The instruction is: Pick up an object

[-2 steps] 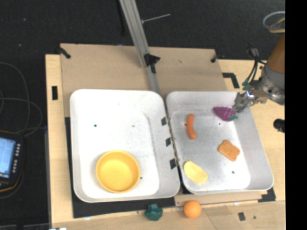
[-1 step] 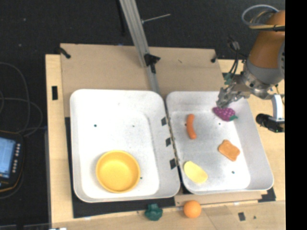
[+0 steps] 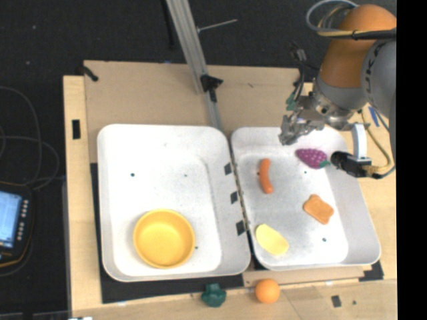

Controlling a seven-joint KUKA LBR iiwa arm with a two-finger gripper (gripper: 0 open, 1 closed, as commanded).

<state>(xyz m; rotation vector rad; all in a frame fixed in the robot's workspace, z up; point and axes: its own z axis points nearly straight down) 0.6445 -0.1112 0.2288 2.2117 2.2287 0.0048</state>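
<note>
The right bin [image 3: 353, 245] holds an orange sausage [image 3: 266, 176], a purple bunch of grapes [image 3: 311, 157], an orange toast-like piece [image 3: 318, 209] and a pale yellow piece [image 3: 271, 239]. My gripper [image 3: 291, 134] hangs over the bin's far edge, just up and left of the grapes and right of the sausage's far end. Nothing shows between its fingers.
The left bin [image 3: 127, 152] holds a yellow bowl [image 3: 164, 238]. On the bench in front of the bins lie an orange ball [image 3: 267, 291] and a small green thing [image 3: 213, 296]. A metal pole [image 3: 190, 42] slants up from between the bins' far edges.
</note>
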